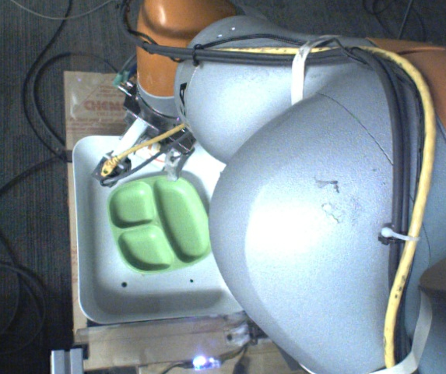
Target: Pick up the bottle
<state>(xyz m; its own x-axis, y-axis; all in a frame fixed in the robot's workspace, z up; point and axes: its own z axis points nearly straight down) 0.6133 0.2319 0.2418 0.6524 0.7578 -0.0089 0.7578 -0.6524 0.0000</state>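
Arm: the grey arm comes in from the right and covers most of the picture; its big rounded body hides the right part of the bench.
Orange band: the orange band sits at the top, above the wrist, and the wrist points down and to the left, into the bin.
Gripper: the gripper is over the upper left part of the white bin, just above the green tray; how it is set, I cannot tell.
Cable: a yellow cable runs along the arm, tied with white straps.
Green tray: a green tray with three compartments lies in the bin, a little tilted.
Bottle: I cannot find it; it may be hidden under the arm.
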